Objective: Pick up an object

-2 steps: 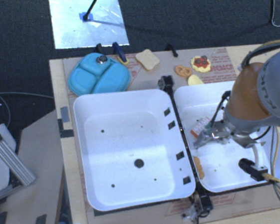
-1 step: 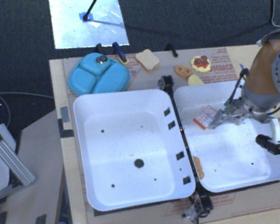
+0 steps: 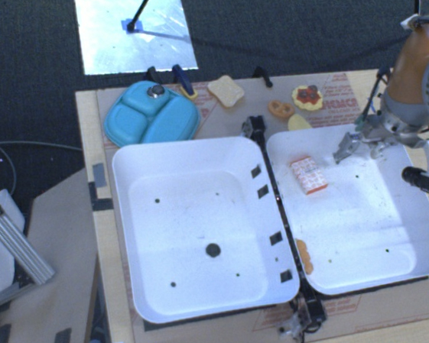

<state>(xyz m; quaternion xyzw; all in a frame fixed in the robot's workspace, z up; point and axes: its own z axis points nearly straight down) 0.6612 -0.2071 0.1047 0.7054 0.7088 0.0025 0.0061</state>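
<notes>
The small red-and-white packet [image 3: 308, 175] lies flat in the right bin [image 3: 379, 263], toward its upper left part, tilted a little and apart from the walls. The gripper [image 3: 350, 148] hovers just to the packet's right near the bin's top edge, its fingers spread and nothing between them; the grey arm [image 3: 414, 98] with its orange band reaches in from the right. A small orange piece [image 3: 304, 256] rests against the right bin's left wall lower down. The left bin [image 3: 159, 288] holds a dark round object [image 3: 213, 249] near its middle. Both bins sit on a flat cardboard sheet [image 3: 218, 335] on a pale wooden bench. Behind the bins lie a blue divided plate [image 3: 151, 114], a toy slice of bread [image 3: 226, 91], an orange pretzel-like piece [image 3: 280, 108], a small toy pizza [image 3: 308, 97] and a pale yellow piece [image 3: 298, 123]. Beyond the bench is dark carpet with a shiny square panel [image 3: 133, 28] on it, and an aluminium frame [image 3: 5, 229] stands at left.
</notes>
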